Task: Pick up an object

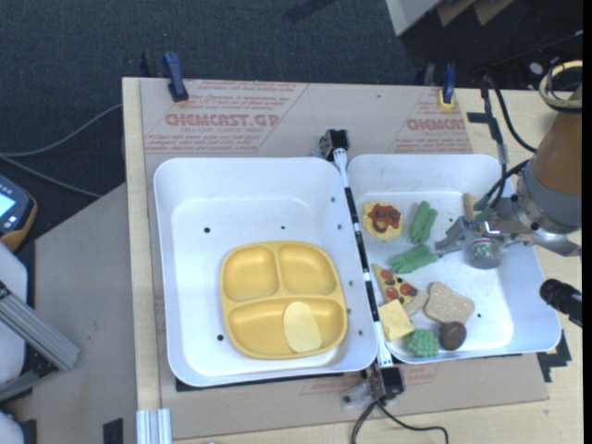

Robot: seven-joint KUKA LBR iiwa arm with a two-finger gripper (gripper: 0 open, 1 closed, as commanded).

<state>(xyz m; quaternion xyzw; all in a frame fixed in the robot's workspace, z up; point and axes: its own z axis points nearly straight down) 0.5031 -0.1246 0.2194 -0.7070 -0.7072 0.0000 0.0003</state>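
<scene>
The right bin (pixel 518 326) holds several toy foods. A round pizza piece (pixel 382 218) lies at its back left, with a green bean pod (pixel 422 220) beside it and a second green piece (pixel 413 259) just below. Toward the front lie a pizza slice (pixel 399 289), a yellow cheese block (pixel 396 321), a toast slice (pixel 449 303), a brown ball (pixel 452 335) and a green broccoli (pixel 423 342). My gripper (pixel 457 240) hangs low over the right bin's middle, just right of the two green pieces. I see nothing held in it.
The left bin (pixel 185 202) holds a yellow divided plate (pixel 250 276) with a pale round chip (pixel 300 326) in its front compartment. A black divider clip (pixel 334 141) sits between the bins at the back. Blue clamps (pixel 173 74) hold the board.
</scene>
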